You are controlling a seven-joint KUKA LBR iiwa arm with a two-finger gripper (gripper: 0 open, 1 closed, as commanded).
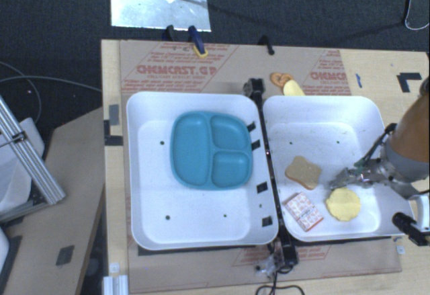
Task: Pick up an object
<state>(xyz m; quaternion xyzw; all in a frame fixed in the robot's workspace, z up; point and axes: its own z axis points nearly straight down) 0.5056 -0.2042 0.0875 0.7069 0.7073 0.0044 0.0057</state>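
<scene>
Grey and orange, the arm (pixel 411 142) leans in from the right edge over the right-hand bin (pixel 322 107), its wrist pointing left and down toward the bin floor. The claw (pixel 342 180) sits low at the end of it, just above a round yellow disc (pixel 343 205) and just right of a slice of toast (pixel 304 173). Its tips look close to the upper rim of the disc, yet they are small and blurred against the white floor, so I cannot tell how wide the claw stands or whether it touches anything; nothing is plainly seen between the tips.

A small red-and-white packet (pixel 303 211) lies near the front wall of the same bin, left of the disc and below the toast. The three things sit near one another in the front half of that bin, and the back half shows bare white floor.

In the left bin (pixel 151 220), a blue divided plate (pixel 211 150) rests around the middle, with white floor showing on all sides of it. The two bins meet along a dark seam with clips. Behind the right bin, on the cardboard-covered bench (pixel 322 68), lie a yellow piece (pixel 293 89) and a small orange-brown piece (pixel 280 78).
</scene>
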